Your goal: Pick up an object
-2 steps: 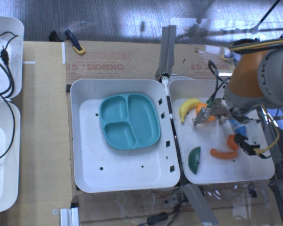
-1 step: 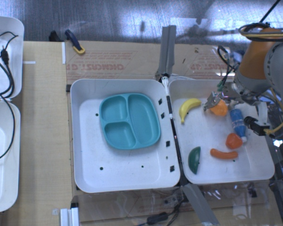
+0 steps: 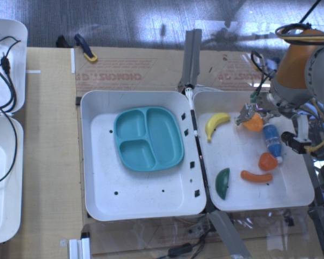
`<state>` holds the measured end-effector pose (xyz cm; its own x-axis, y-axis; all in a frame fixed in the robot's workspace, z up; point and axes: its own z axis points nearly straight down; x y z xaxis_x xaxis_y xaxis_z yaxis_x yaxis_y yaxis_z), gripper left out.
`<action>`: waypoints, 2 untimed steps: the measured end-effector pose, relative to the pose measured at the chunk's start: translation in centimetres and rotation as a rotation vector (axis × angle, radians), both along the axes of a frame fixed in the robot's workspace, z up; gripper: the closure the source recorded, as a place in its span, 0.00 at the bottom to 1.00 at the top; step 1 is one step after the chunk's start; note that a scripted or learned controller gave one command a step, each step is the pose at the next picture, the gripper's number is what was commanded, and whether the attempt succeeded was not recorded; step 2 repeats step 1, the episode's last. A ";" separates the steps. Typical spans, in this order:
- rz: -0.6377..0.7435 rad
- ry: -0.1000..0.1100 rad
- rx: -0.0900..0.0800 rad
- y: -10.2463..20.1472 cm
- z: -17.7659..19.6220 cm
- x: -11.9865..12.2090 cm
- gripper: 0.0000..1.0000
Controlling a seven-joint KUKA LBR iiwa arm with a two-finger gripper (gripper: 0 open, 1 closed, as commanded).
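The right bin holds a yellow banana, an orange fruit-like piece, a blue bottle, a red-orange round piece, an orange sausage-shaped piece and a dark green piece. My gripper reaches in from the right and hangs over the bin's far part. It sits right at the upper left side of the orange piece, partly covering it. Whether it touches or holds the piece cannot be made out.
The left bin holds a teal divided plate. A grey divider post rises behind the gap between the bins. A blue and yellow clamp lies on the bench at the back left. Cables run over white trays at the far left.
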<state>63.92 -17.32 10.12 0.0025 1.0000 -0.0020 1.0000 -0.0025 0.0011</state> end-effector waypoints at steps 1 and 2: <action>0.006 0.002 0.001 2.9 10.7 -0.5 1.00; 0.006 0.002 0.001 2.9 10.7 -0.5 1.00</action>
